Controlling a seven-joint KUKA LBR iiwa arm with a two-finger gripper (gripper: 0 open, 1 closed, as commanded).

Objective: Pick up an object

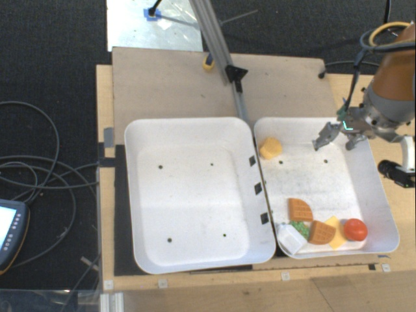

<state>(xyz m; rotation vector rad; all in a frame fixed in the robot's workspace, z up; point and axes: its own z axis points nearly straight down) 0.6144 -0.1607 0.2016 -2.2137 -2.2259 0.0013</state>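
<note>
Over the far edge of the right bin (374, 174) your gripper (338, 138) hangs with its two fingers spread and nothing between them — so you are at the approach step, with no object picked yet. The nearest candidate is the yellow block (271, 149), lying alone in the bin's far left corner, well apart from the fingers. The others crowd the near edge: a waffle piece (299, 209), a second waffle piece (322, 232) touching a yellow wedge (336, 233), a red tomato (355, 229) just beside that wedge toward the near right corner, and a green item (300, 227) tucked against a white packet (291, 238) near the near left corner. The left bin (136, 194) sits alongside.

Your next move, as I judge it, calls for choosing a target — the lone yellow block looks easiest, free on most sides though near the bin wall. You would shift the gripper toward that corner, lower it astride the block, then close. The clustered pieces risk a pinch on two at once.
</note>
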